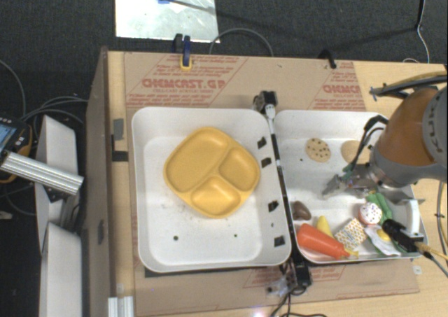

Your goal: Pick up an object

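Gripper (343, 184) over right bin's (329, 125) bare middle floor.

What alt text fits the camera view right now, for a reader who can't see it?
The arm's tool hovers low over the right bin, near a cookie, with a carrot and other toy food piled in the bin's near corner. The left bin holds a yellow divided plate.

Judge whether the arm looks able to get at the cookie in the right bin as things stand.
Probably yes: the cookie lies alone on bare bin floor, nothing over it, and the gripper is close by.
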